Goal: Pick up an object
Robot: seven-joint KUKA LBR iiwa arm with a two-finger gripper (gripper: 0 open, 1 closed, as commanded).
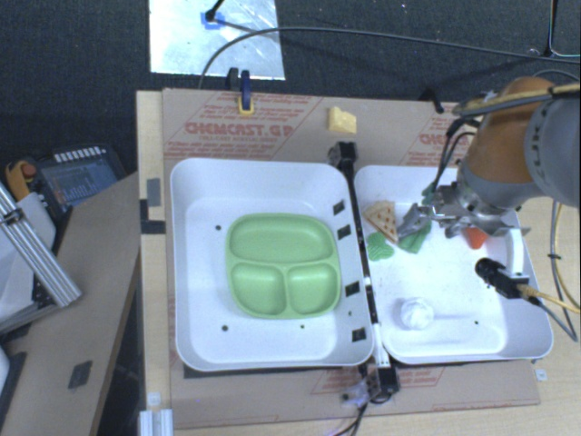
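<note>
A green piece lay in the far left part of the right bin, directly under the robot's hand, which hung low over it. Whether the hand was open or closed, or had hold of anything, could not be told from this angle. A second green piece sat just left of the first. A tan wedge lay just beyond that piece, near the bin's left wall. An orange-red object lay right of the hand, and a white crumpled lump rested nearer the camera. The grey arm reached in from the right. The left bin held a green divided plate. Beyond the bins, a small yellow block sat on the cardboard sheet covering the worktop.
</note>
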